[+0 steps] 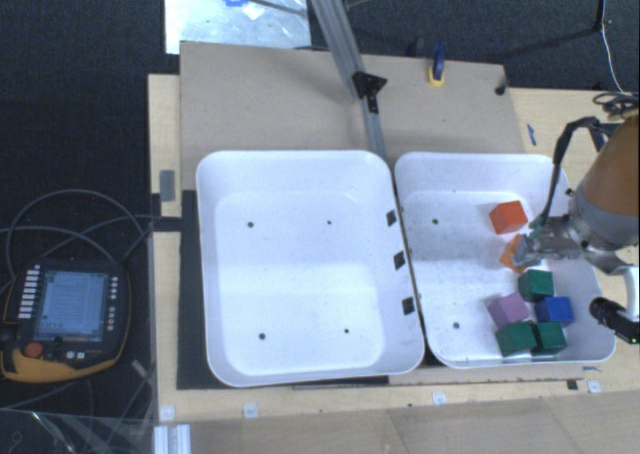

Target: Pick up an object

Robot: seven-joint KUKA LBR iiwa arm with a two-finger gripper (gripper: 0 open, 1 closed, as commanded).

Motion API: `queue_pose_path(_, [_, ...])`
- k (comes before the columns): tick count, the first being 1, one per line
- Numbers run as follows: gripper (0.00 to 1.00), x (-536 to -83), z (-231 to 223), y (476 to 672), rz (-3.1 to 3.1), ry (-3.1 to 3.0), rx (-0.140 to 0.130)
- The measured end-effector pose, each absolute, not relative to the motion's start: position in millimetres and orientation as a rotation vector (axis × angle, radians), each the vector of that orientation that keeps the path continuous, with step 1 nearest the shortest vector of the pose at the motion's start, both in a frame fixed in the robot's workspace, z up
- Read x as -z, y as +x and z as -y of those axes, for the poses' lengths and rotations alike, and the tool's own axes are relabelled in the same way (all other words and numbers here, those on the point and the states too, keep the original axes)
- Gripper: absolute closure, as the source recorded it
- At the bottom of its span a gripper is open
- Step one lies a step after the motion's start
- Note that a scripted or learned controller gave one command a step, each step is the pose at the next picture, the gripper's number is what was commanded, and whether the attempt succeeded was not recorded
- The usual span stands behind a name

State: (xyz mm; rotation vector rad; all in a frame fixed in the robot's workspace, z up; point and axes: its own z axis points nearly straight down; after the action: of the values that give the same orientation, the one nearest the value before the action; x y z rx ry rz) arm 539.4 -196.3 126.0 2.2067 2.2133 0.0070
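In the right bin [440, 204], toward its right wall, you see the end effector [543, 242] low over a cluster of blocks, touching or just above an orange block [512, 254] that it partly hides. You cannot tell how it is set. Just beyond sits another orange block [508, 216]; nearer lie a purple block [509, 309], a blue block [555, 310] and green blocks [517, 339].

Left bin [300, 272] open; blocks [530, 317] crowd right bin [450, 242] right side.
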Motion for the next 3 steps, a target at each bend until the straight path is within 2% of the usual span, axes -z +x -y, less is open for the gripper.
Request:
queue_pose_path(1, [1.0, -183.9, 203.9, 534.3, -2.219, 2.213, -0.005])
queue_pose_path(2, [1.0, -205.8, 204.4, 535.8, -2.223, 2.214, -0.004])
queue_pose_path(3, [1.0, -207.2, 153.1, 555.4, -2.232, 2.208, -0.005])
